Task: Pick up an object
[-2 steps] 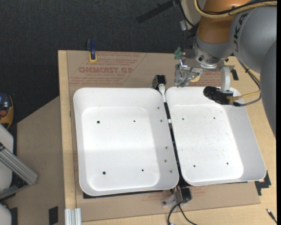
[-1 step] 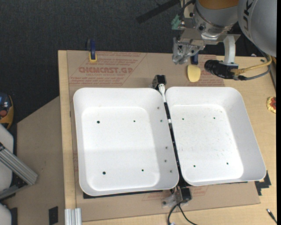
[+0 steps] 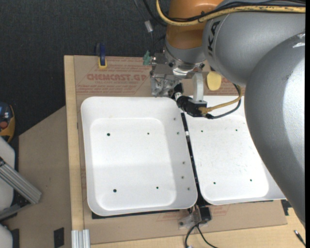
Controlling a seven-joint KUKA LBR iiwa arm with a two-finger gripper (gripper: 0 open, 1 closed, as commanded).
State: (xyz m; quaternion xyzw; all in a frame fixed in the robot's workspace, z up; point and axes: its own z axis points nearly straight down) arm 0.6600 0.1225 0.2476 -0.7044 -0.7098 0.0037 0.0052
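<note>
- My gripper point(image 3: 162, 86) hangs over the far rim of the left bin point(image 3: 90, 145), close to its far corner by the seam with the right bin point(image 3: 227, 160).
- Gripper state: cannot tell. That part of the view is blurred and crowded by my wrist hardware.
- Pick object: cannot tell which one it is.
- A pale yellow rounded thing point(image 3: 213, 81) sits just to the view's right of my gripper. It lies past the right bin's far rim and is partly hidden behind my wrist. I can't identify it.
- Both bins lie below and toward the camera from my gripper, touching along one edge. Small black dots point(image 3: 108, 135) mark their white floors.
- The brown board point(image 3: 77, 203) runs under the bins. Just to the view's left of my gripper it carries red print point(image 3: 116, 76) reading "CHEMCAST G P". The smaller red line under that is too fine to read.
- A green clamp point(image 3: 146, 59) sits on the board's far edge, just beyond my gripper.
- A blue clamp point(image 3: 101, 50) sits on the same edge, well off to the view's left.
- The orange band point(image 3: 189, 12) is directly above my wrist.
- Dark lettering point(image 3: 211, 38) on the grey link beside the band is cut off and not readable.
</note>
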